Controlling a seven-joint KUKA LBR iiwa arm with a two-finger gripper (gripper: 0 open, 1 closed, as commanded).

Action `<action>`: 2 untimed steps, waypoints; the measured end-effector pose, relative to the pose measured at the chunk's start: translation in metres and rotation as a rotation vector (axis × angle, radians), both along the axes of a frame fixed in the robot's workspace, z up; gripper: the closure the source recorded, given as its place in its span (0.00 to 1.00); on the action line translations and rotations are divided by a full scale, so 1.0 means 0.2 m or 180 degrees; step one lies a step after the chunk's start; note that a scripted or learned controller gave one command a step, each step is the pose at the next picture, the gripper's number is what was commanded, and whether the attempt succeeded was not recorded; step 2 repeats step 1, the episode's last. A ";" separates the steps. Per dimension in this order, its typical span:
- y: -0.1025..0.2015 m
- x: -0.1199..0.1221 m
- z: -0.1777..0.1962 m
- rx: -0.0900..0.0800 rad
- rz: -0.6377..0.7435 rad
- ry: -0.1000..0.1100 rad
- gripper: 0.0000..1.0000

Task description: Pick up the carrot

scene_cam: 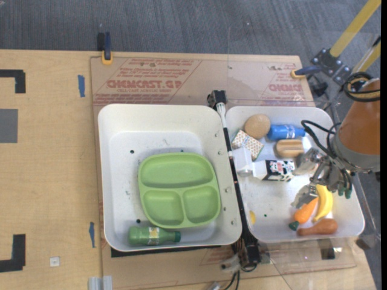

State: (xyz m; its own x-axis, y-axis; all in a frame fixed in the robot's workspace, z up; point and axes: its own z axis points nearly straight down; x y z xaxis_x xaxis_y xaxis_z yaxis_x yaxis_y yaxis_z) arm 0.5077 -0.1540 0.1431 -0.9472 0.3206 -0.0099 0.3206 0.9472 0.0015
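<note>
**Hand over the carrot**

The carrot [305, 212] lies in the right bin's [266, 228] near corner, beside a banana [325, 202]. The hand [312, 191] hovers just above the carrot's upper end; whether its fingers are parted I cannot tell.

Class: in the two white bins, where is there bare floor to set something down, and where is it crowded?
Left bin: bare floor behind the green plate, up to the far wall. Right bin: a bare patch in the near left, below the milk carton. Crowded: far side, and near right around the carrot, banana and hand.
</note>
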 end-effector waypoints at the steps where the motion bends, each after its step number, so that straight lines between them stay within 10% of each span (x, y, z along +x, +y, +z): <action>1: -0.04 -0.10 -0.24 -0.0001 0.0159 -0.0007 0.00; 2: -0.04 -0.10 -0.24 -0.0001 0.0159 -0.0007 0.00</action>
